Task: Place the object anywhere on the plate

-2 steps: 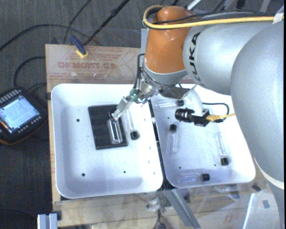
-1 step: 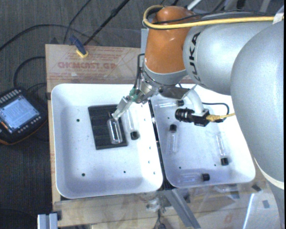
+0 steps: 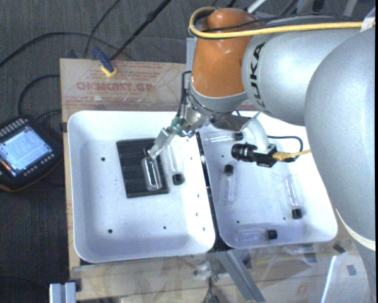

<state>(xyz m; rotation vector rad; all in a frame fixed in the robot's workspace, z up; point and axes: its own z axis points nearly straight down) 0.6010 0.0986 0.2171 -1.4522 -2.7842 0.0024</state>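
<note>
The grey arm (image 3: 315, 74) sweeps in big from the right, its orange band (image 3: 221, 49) sitting above and to the right of the black plate (image 3: 138, 163). The left bin (image 3: 94, 219) carries that plate, a dark ridged rectangle lying flat in the bin's upper middle. The right bin (image 3: 315, 226) sits just beside it, well right of the plate, with three more clear vials spread across its floor. A handheld control pendant (image 3: 19, 151) lies off the surface, far left of the plate. Now the tool (image 3: 158, 149): it slants down onto the plate's right part, fingers set close together, with a clear vial (image 3: 152, 172) running on from their tips, though whether it is truly gripped cannot be told. That vial lies over the plate's right edge. A second vial with a black cap (image 3: 175, 169) lies just right of the plate.
</note>
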